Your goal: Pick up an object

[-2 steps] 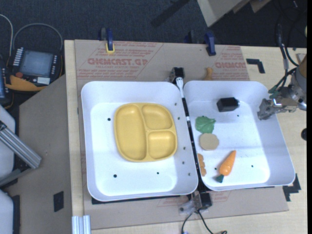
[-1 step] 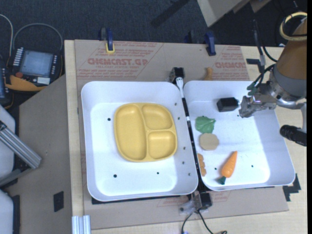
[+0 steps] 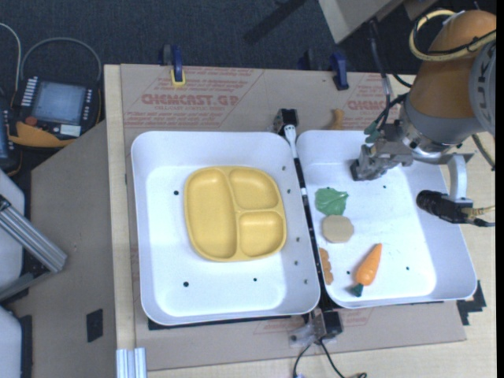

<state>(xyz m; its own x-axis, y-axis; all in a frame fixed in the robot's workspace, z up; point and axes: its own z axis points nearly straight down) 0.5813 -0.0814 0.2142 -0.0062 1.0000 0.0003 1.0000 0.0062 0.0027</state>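
Gripper (image 3: pixel 367 168) low over right bin (image 3: pixel 441 290), above green piece (image 3: pixel 331 201)

You had one fixed camera mounted above the bench (image 3: pixel 236 81), looking down at a slant from the near side. It framed both white bins (image 3: pixel 150 211) side by side at moderate range, with floor at far and left.

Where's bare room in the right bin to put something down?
Bare floor lies along the right side of the right bin, between the carrot and the right wall, and in the far left corner. The left side is crowded: green piece, tan disc, carrot. The claw hangs over the far middle.
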